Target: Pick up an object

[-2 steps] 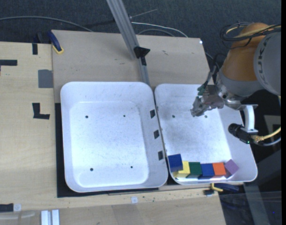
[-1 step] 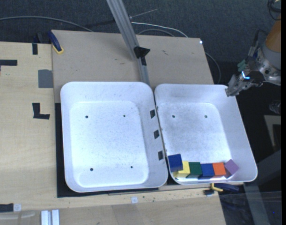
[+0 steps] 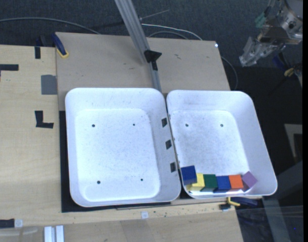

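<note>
Several small blocks lie in a row along the near wall of the right bin: a blue block on top of a yellow one, then a green block, another blue block, an orange block and a purple block. My gripper hangs at the upper right, beyond the bin's far right corner and well away from the blocks. Nothing shows between its fingers.
The left bin sits beside the right one, with black clips along the shared wall. A slanted metal pole rises from behind the bins. Cables run over the dark floor at the back. A yellow-blue clamp sits at the board's far left corner.
</note>
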### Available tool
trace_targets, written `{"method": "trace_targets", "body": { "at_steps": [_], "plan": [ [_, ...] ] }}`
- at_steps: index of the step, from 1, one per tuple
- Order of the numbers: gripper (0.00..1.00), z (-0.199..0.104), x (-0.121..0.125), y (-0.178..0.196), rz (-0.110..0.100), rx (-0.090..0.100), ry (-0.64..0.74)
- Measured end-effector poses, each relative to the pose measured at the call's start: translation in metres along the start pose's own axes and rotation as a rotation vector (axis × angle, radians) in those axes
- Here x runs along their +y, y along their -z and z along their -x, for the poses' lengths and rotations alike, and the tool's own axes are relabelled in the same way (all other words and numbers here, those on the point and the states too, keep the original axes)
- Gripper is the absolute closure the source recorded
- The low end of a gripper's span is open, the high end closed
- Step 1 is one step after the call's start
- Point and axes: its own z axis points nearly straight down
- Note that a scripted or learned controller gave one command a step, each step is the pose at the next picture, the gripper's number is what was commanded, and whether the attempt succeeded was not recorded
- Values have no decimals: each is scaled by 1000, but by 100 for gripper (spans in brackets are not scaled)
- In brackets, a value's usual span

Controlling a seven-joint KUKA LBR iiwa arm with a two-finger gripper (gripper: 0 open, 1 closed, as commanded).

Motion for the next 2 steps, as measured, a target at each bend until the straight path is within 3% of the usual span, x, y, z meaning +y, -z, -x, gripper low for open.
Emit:
{"method": "trace_targets", "body": {
  "at_steps": [1,2],
  "plan": [
    [100,35,27,131,-1,-2,-5],
    [100,44,9,127,-10,0,-6]
  ]
}}
